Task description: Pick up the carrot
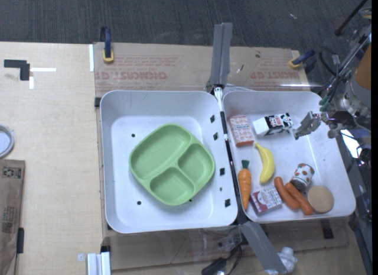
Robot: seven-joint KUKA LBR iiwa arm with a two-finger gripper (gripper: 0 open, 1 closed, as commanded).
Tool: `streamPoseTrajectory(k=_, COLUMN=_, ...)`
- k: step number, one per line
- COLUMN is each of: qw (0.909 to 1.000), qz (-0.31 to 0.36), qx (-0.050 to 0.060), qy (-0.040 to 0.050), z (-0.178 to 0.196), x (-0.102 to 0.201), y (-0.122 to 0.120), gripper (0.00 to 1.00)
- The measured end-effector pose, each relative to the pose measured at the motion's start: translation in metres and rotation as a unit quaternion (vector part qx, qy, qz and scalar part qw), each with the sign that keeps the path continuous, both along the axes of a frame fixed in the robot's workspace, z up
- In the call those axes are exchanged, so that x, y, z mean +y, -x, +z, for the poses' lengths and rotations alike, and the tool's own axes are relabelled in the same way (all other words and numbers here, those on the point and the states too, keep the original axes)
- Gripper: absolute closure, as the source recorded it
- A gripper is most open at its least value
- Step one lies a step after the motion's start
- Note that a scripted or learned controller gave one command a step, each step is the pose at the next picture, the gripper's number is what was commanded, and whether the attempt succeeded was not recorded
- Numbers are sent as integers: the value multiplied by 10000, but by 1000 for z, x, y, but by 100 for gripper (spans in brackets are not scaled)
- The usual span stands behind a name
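From the one camera above the bench, take the right bin [336, 149] as the landmark. The carrot [244, 185] lies along that bin's left wall, toward the near corner, with its green top pointing away from the camera and its orange tip pointing toward the near rim. A banana [266, 162] lies just beside it, further into the bin, and a small pink carton [266, 199] sits near its tip. Sausages [293, 194], a round tan piece [321, 199], a red-spotted cup [303, 174], an orange box [241, 130] and a milk carton [272, 123] fill the rest of the bin.

The gripper [307, 124] hangs over the bin's far right part, well apart from the carrot. How wide it stands cannot be told from this slanted look.

The step in hand appears to be the approach. To do it well, the arm should cross the bin to its left wall, turn the wrist so it closes across the carrot's thick middle, and come straight down. The wall on one side and the banana on the other leave little room, so a clean centred descent matters.
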State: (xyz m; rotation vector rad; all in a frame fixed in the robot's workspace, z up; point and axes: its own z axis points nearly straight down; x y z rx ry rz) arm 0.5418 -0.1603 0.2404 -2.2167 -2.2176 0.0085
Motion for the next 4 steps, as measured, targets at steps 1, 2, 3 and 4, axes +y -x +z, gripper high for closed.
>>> streamPoseTrajectory(k=1, qw=9998, qz=-178, qx=10, qy=7, z=-51, x=109, y=15, gripper=0)
streamPoseTrajectory(k=2, qw=9969, qz=-788, qx=2, qy=-1, z=-153, x=61, y=66, gripper=0)
streamPoseTrajectory(k=3, qw=9983, qz=-591, qx=-4, qy=5, z=-153, x=64, y=-6, gripper=0)
streamPoseTrajectory(k=4, qw=9920, qz=-1259, qx=6, qy=4, z=-153, x=62, y=66, gripper=0)
